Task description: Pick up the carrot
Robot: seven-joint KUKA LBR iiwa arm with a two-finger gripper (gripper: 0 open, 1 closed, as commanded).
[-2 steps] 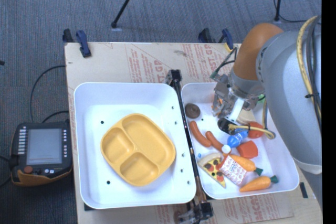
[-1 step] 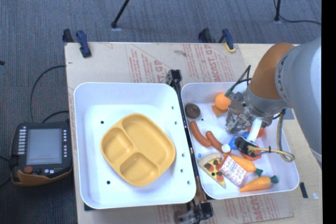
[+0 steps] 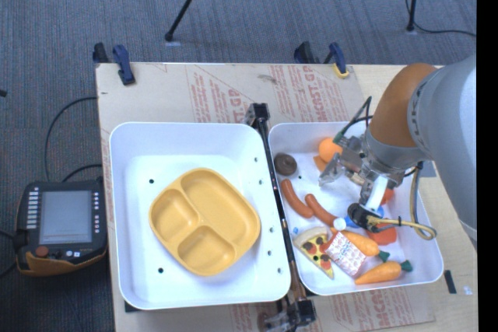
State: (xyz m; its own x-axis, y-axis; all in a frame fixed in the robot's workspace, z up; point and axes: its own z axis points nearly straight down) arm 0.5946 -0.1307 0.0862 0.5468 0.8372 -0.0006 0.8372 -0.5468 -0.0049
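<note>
The jaws hang over the far half of the right bin [image 3: 433,256], low among the toys, and whether they are parted or clenched I cannot tell; nothing shows between them. Just beside them sits a round, smooth orange fruit [image 3: 327,147]. A little nearer lie two glossy red sausages [image 3: 296,198], side by side and slanted. A dark brown round piece [image 3: 285,163] sits by the bin's left wall.

Now the carrot [image 3: 379,273]: smooth orange plastic, tapered, lying flat against the bin's near rim and well apart from the jaws. Its long axis runs almost left to right, green top to the right, thin tip to the left. It is crowded. A red-and-white checked packet [image 3: 346,254] touches its tip, a pizza slice [image 3: 314,248] lies beyond that, and a second tapered orange piece [image 3: 361,243] lies just behind. The left bin [image 3: 124,276] holds a matte yellow divided plate [image 3: 204,221]. Blue clamps [image 3: 123,64] grip the board-topped desk [image 3: 202,89].
</note>
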